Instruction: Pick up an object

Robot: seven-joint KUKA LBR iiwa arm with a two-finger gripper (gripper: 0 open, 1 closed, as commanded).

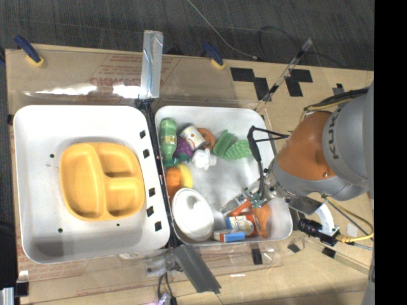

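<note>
The right bin (210, 114) holds a pile of small items. A green bottle (168, 138) lies along its left wall, with a purple and white toy (186, 146) and a green ridged toy (231, 147) beside it. A white bowl (192, 213) sits at the front left. My gripper (250, 200) is low in the front right corner, right above a small white bottle with a red label (240, 223) and an orange piece (262, 219). The wrist hides what lies directly under it.
The left bin (38, 234) carries a yellow divided tray (102, 178). An orange and a yellow piece (179, 176) lie by the divider. A blue-ended item (229, 236) rests against the front wall. The arm's orange band (302, 154) overhangs the right bin's right wall.
</note>
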